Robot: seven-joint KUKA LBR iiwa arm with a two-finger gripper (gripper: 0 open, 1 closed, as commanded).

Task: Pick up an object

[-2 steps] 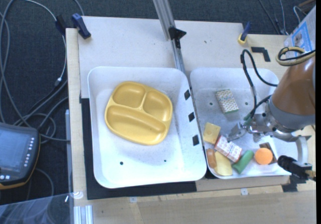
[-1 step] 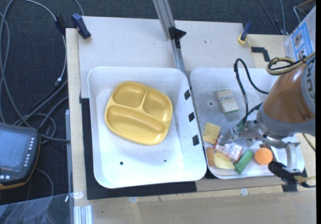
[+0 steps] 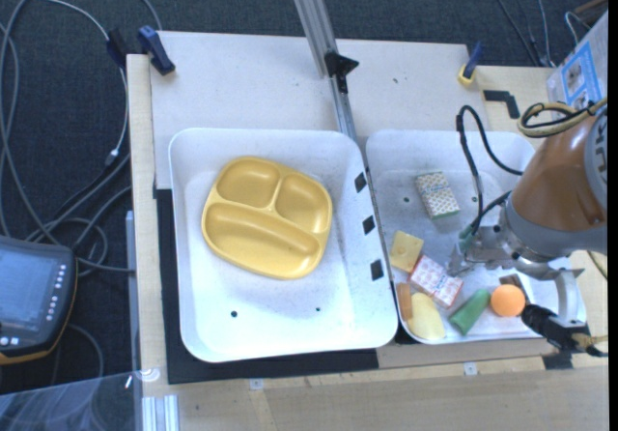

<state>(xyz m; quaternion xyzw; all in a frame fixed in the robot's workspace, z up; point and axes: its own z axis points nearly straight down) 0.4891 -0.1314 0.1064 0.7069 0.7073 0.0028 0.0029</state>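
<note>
I read this as the approach step: the arm point(image 3: 565, 192) reaches in from the right and sits low over the right bin point(image 3: 386, 154), with the gripper point(image 3: 475, 253) down among the clutter at the near end of that bin. I cannot tell from this angle whether it is released or clenched, and I see nothing lifted clear of the bin floor, so I judge the pick as not yet made. The candidate objects all lie in the right bin: a red-and-white patterned packet point(image 3: 435, 279) just beside the gripper, a yellow block point(image 3: 406, 250) next to it, a green piece point(image 3: 470, 311) and an orange ball point(image 3: 507, 300) near the front rim, a pale yellow piece point(image 3: 428, 321) at the front corner, and a small patterned box point(image 3: 437, 193) farther back, apart from the rest. The left bin point(image 3: 188, 255) holds a yellow divided plate point(image 3: 266, 216). The next move calls for settling on one object, most plausibly the packet, and separating it from its close neighbours. No writing on any object is legible to me; the prints are too small.
</note>
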